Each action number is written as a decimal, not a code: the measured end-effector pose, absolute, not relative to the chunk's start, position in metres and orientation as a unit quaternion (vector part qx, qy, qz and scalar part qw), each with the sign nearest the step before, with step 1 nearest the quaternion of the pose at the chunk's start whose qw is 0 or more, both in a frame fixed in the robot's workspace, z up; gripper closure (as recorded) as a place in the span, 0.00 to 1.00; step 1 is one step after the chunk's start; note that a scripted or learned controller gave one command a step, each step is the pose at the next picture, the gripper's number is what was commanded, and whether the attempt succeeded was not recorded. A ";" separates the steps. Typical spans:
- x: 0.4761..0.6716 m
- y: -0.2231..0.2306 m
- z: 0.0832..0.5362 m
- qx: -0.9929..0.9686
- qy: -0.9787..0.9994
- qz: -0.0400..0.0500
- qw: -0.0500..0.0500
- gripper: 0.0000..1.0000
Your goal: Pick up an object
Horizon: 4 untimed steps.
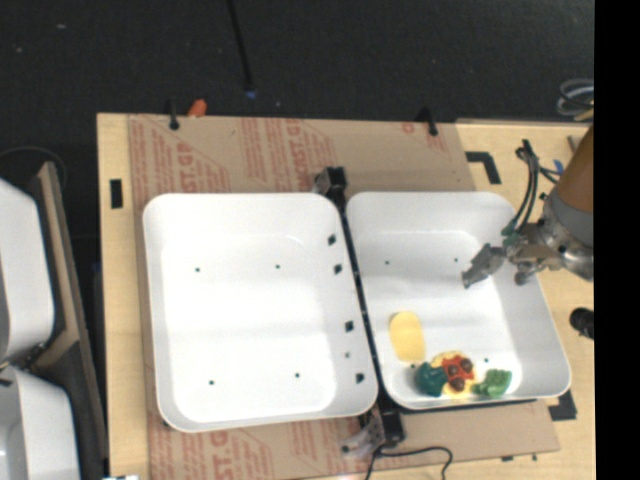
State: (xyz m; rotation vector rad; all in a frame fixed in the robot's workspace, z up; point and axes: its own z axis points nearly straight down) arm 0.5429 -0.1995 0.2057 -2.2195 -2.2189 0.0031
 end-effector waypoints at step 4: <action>0.547 -0.208 0.203 -0.707 -0.707 0.001 0.000 1.00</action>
